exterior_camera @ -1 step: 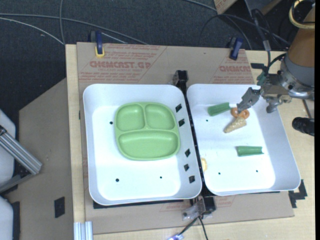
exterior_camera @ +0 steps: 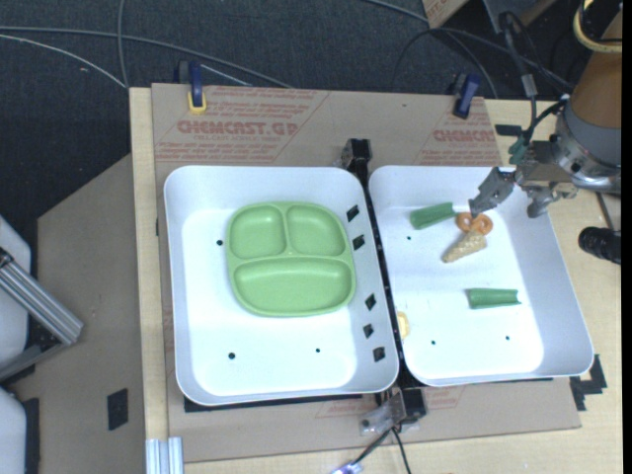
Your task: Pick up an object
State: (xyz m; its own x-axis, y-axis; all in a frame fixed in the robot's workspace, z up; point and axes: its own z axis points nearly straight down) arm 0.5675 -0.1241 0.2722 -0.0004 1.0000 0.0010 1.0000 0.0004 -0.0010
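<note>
In the right bin lie several small items: a green piece at the upper left, an orange ring, a beige wedge just below the ring, and a green block lower down. My gripper hangs over the bin's upper right part, its fingers spread apart with nothing between them. Its left fingertip is just above and to the right of the orange ring.
The left bin holds a green divided plate. A small yellow bit sits by the black divider between the bins. Blue clamps grip the board's far edge. Cables run behind the bench.
</note>
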